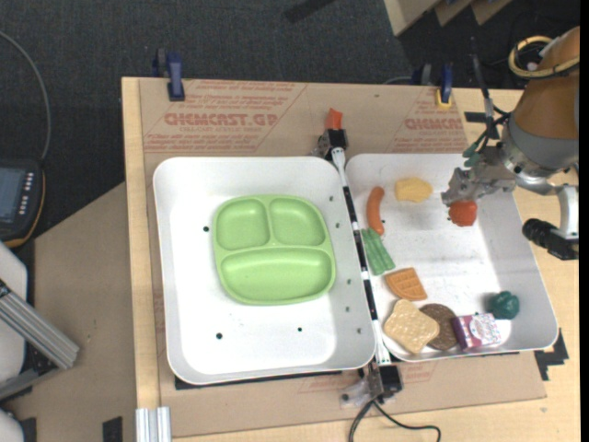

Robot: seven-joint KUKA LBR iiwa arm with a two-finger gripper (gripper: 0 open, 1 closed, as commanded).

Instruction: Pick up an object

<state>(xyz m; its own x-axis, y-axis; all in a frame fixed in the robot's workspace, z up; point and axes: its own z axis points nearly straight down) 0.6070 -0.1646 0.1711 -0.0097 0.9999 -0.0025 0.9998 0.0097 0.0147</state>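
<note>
The gripper is seen low over the right bin, directly above a small red piece that lies toward the far side of that bin. The red piece appears just under the fingers, touching or nearly touching them; whether the fingers are apart or clamped on it cannot be told, since the wrist hides them. The step in hand is judged to be the grasp itself, with the red piece as the likely target. Relative to the red piece, a yellow piece lies just to its left, an orange stick further left near the bin's wall, and a green strip beyond that, nearer the camera. A cracker, a brown disc, a purple packet and a teal lump lie well apart from it, along the near side. A firm closure is called for next, then a straight lift, so that the yellow piece is not disturbed.
</note>
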